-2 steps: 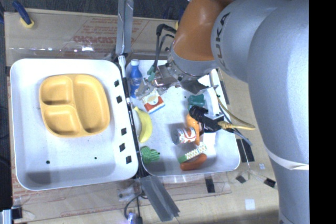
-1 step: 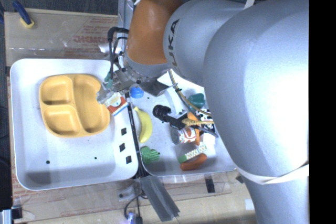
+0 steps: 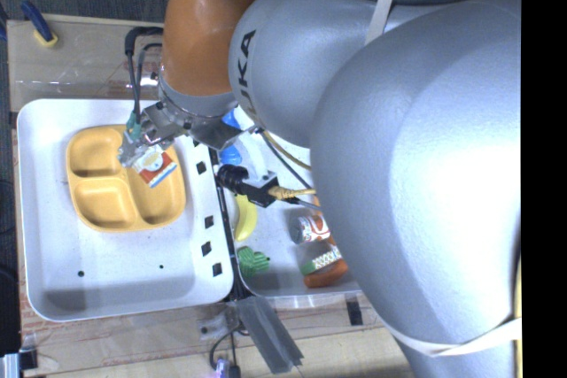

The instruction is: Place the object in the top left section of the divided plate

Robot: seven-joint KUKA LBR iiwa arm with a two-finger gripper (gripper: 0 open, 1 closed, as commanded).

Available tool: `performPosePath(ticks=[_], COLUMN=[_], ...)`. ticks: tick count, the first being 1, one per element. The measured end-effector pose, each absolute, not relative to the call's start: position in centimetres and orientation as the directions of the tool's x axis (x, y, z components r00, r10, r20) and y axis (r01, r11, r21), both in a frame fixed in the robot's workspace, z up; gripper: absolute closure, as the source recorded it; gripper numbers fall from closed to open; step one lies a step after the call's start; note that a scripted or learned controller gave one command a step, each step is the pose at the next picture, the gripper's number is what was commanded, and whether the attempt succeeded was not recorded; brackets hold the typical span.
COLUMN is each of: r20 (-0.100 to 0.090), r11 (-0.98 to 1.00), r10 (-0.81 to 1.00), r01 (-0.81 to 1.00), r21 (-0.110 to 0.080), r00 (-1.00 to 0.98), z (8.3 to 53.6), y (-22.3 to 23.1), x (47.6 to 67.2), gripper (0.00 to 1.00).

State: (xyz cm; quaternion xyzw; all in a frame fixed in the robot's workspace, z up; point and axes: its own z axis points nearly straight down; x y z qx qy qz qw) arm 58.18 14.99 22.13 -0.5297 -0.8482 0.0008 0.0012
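A yellow divided plate (image 3: 106, 201) lies in the left white bin (image 3: 53, 279). My gripper (image 3: 140, 146) hangs over the plate's upper right part, at the end of the arm's orange band (image 3: 199, 31). Right under and beside the gripper is a small red, white and orange packet (image 3: 157, 169), over the plate's right-hand section. Whether the packet rests on the plate or is held I cannot make out. The plate's top left section (image 3: 93, 150) is bare yellow.
The right bin (image 3: 266, 288) holds a banana (image 3: 245, 219), a green object (image 3: 253, 261), a brown-and-red bottle (image 3: 319, 254) and a blue item (image 3: 233, 155). The big grey arm covers most of that bin. A blue-and-yellow tool (image 3: 37, 22) lies on the bench at the top left.
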Motion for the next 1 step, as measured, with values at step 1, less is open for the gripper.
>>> performPosePath(ticks=[1], r20=[0.001], r11=[0.439], r10=[0.899], r01=[0.899], r21=[-0.003], r00=[-0.439], z=[22.14], y=[14.96], x=[58.19], gripper=[0.00])
